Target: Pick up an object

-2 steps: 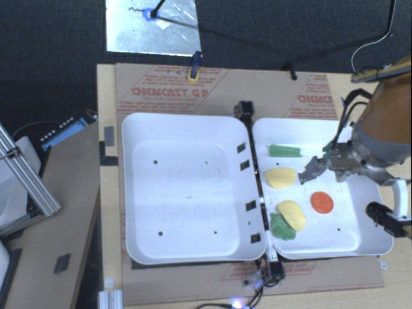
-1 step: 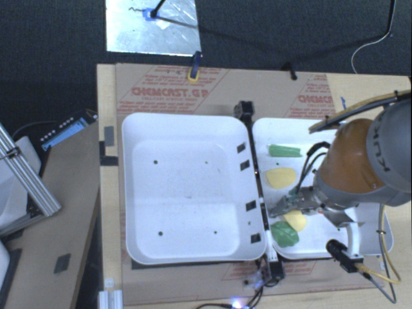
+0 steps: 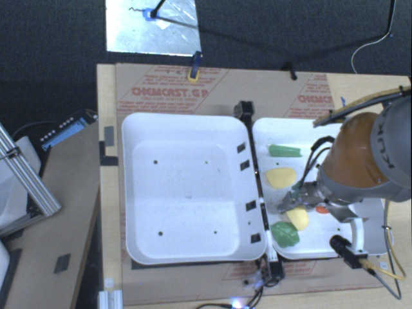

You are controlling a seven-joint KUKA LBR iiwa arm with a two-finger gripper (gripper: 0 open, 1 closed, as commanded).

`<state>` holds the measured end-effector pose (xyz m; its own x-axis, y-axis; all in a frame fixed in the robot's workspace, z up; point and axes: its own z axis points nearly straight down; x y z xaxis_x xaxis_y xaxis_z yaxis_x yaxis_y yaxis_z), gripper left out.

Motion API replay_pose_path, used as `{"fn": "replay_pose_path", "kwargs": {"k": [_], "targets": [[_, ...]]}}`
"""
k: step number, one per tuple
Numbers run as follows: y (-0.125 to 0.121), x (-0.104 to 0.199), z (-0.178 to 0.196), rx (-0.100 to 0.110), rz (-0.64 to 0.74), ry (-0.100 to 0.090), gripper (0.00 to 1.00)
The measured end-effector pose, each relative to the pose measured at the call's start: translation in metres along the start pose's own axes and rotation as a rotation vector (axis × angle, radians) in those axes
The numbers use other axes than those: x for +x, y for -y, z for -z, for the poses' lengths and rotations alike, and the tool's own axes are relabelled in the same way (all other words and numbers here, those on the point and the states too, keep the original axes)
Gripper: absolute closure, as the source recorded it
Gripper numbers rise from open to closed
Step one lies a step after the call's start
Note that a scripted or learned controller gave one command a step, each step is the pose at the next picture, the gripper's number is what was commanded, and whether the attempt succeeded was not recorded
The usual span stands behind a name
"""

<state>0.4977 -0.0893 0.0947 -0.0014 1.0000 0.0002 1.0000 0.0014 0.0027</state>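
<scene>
The right bin (image 3: pixel 302 129) holds a flat green bar (image 3: pixel 284 150) near its far side, a pale yellow rounded piece (image 3: pixel 280 177) below it, a smaller yellow piece (image 3: pixel 298 219) and a green lump (image 3: pixel 284 234) at the near left corner. My gripper (image 3: pixel 295 201) hangs low over the bin between the two yellow pieces, its dark fingers pointing left and down toward the smaller yellow one. A bit of red-orange (image 3: pixel 322 208) peeks out beside the wrist. The arm's grey and orange body covers the bin's right half.
The left bin (image 3: pixel 187 185) lies beside the right one, with a black clipped divider (image 3: pixel 254 172) between them. Cardboard sheets sit under both bins. A silver plate (image 3: pixel 152 17) lies on the dark floor behind, and a metal rail (image 3: pixel 26 179) stands at far left.
</scene>
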Motion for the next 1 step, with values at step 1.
{"fn": "replay_pose_path", "kwargs": {"k": [1], "targets": [[0.0092,0.0763,0.0947,-0.006,0.01,-0.002,1.0]]}}
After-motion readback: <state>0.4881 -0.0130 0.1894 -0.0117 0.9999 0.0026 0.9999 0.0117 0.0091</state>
